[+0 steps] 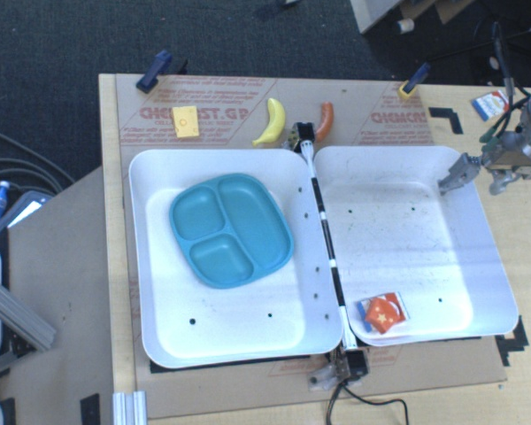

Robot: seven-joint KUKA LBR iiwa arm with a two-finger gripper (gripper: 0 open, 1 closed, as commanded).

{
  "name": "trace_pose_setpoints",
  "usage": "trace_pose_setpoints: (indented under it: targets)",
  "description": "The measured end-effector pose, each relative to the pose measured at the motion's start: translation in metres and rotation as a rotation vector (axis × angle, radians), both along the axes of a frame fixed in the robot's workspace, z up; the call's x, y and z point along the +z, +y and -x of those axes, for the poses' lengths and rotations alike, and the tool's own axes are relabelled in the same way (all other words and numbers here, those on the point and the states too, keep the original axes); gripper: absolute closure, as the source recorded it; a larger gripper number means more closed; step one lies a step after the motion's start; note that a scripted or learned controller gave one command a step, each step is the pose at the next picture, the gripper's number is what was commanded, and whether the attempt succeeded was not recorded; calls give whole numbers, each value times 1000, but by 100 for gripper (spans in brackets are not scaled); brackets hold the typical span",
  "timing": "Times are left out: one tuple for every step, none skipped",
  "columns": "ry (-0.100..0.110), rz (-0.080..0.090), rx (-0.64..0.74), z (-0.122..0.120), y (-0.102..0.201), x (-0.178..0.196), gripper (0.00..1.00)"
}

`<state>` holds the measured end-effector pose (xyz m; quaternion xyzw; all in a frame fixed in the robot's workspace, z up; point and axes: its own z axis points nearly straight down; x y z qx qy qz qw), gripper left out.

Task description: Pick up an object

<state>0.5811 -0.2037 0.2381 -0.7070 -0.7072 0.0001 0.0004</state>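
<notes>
A small red and orange packet (383,312) lies in the near left corner of the right bin (407,228). In the left bin (159,299) rests a blue divided plate (231,228), flat on the floor toward the far side. My gripper (476,180) hangs over the right bin's far right edge, far from the packet. Its grey fingers (454,174) are spread open with nothing between them.
Behind the bins on the cardboard lie a yellow banana (270,122), an orange sausage-shaped toy (324,120) and a yellow block (185,123). Blue clamps (153,71) grip the board's far edge. A black hinge strip (324,228) separates the bins.
</notes>
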Motion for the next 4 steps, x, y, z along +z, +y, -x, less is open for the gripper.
trace_pose_setpoints:
  targets:
    - [2,-1,-1,79,44,-116,0]
    - [2,-1,0,68,111,-154,0]
    - [1,-1,-1,68,111,-144,100]
    - [1,-1,-1,68,111,-144,0]
